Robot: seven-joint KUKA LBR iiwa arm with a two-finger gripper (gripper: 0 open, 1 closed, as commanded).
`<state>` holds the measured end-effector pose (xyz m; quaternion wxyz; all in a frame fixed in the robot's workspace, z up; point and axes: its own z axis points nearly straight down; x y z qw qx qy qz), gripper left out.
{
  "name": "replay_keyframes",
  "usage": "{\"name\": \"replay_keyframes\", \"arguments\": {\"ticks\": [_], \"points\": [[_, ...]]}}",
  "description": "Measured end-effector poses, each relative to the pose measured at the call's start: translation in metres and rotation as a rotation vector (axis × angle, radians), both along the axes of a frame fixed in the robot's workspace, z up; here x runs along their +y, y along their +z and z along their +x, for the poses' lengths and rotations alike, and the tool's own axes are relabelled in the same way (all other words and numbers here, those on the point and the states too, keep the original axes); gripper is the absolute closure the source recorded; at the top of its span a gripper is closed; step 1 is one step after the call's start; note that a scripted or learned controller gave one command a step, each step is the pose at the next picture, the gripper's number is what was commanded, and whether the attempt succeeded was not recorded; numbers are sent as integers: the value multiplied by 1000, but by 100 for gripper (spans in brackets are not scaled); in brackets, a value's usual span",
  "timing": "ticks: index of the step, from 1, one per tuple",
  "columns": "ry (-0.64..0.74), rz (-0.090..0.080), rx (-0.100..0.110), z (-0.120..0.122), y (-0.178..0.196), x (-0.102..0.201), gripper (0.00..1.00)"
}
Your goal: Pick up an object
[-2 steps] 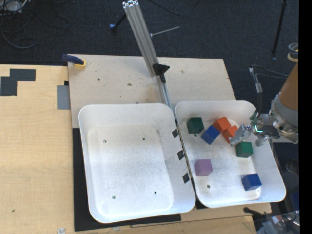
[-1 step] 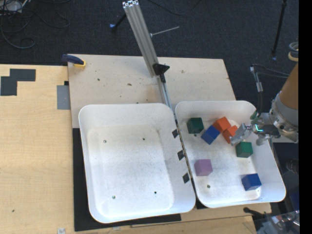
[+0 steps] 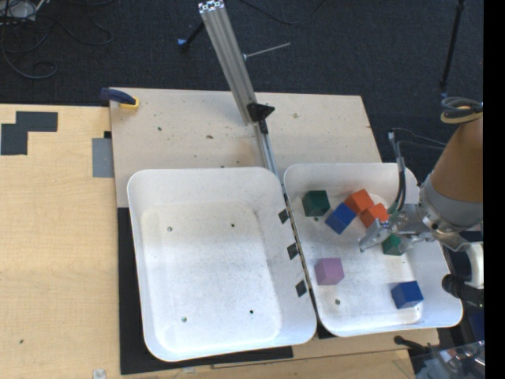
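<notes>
Right white bin [image 3: 371,326], near edge: a blue cube [image 3: 407,294] sits toward the near right corner, well apart from the rest.

Nearer the divider side, about mid-depth: a pale purple cube [image 3: 329,272], alone, close to the bin's left wall.

My gripper [image 3: 384,237] is low over the right half of this bin, reaching in from the right edge. Whether it is wide or narrow I cannot tell; the metal parts blur together. A small dark green block [image 3: 393,246] lies right at my tip, touching or just beside it. I cannot tell if it is between my jaws.

Farther in: an orange block [image 3: 366,206], just beyond my tip, against a blue cube [image 3: 340,218] on its left. Beyond that, toward the far left corner, a dark green cube [image 3: 316,204].

Left white bin [image 3: 158,204]: bare speckled floor.

Far edge of the bench: slanted aluminium post [image 3: 229,50].
</notes>
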<state>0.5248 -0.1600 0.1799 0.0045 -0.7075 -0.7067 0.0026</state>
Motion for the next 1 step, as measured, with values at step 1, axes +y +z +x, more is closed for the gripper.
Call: {"name": "replay_keyframes", "arguments": {"ticks": [1], "points": [[-1, 0, -1, 0, -44, 2, 0]]}}
